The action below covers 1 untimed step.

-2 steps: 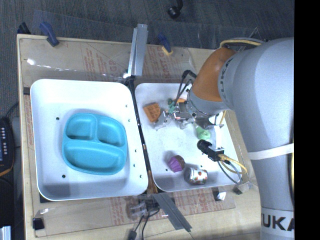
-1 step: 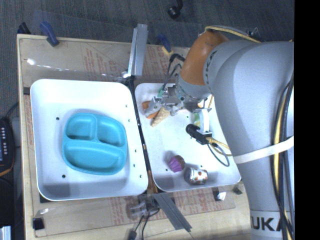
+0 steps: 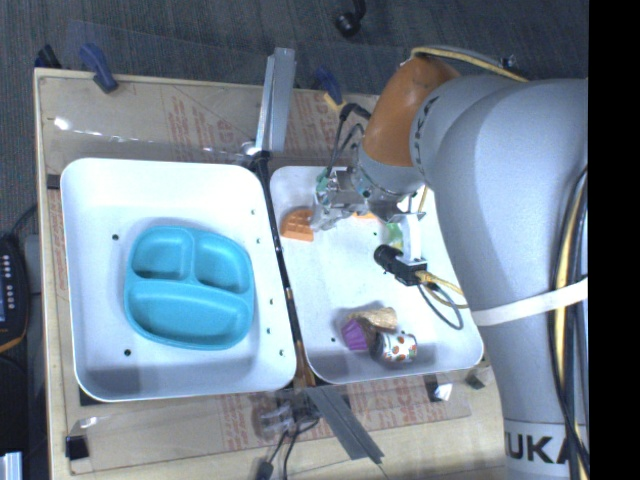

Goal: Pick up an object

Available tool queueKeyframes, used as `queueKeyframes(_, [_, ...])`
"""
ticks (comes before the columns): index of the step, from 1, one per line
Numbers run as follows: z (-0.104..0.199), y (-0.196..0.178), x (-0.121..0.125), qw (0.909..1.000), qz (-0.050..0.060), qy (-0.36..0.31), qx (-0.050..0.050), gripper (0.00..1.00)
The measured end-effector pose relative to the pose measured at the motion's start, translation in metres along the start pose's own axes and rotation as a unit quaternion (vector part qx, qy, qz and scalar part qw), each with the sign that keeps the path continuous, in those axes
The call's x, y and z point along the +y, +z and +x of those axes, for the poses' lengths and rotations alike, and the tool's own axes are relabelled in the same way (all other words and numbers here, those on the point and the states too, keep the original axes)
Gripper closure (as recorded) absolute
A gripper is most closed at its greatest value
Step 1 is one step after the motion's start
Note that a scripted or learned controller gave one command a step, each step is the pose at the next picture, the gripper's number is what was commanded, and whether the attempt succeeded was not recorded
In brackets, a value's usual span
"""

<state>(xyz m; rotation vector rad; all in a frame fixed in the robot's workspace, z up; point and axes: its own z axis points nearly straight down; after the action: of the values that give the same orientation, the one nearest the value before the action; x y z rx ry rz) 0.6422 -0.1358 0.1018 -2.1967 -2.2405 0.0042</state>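
My gripper (image 3: 327,208) reaches down into the far part of the right bin (image 3: 335,288), its tip just right of an orange wedge-shaped object (image 3: 297,224) that lies by the bin's left wall. A green object (image 3: 396,234) peeks out beside the wrist, partly hidden by the arm. Toward the near edge of the same bin lie a purple object (image 3: 356,333), a tan piece (image 3: 378,317) and a small white cup with red dots (image 3: 398,347), all close together. Nothing shows between the fingers.
The left bin (image 3: 90,268) holds a blue divided plate (image 3: 188,287). A metal divider bar (image 3: 274,98) runs between the bins at the far side. The grey arm (image 3: 500,218) covers the right bin's right side, with a black cable connector (image 3: 398,263) hanging over it.
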Motion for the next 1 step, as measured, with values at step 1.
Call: queueKeyframes(1, [0.0005,0.0001,0.0000,1.0000,0.000,-0.001,0.000,0.00])
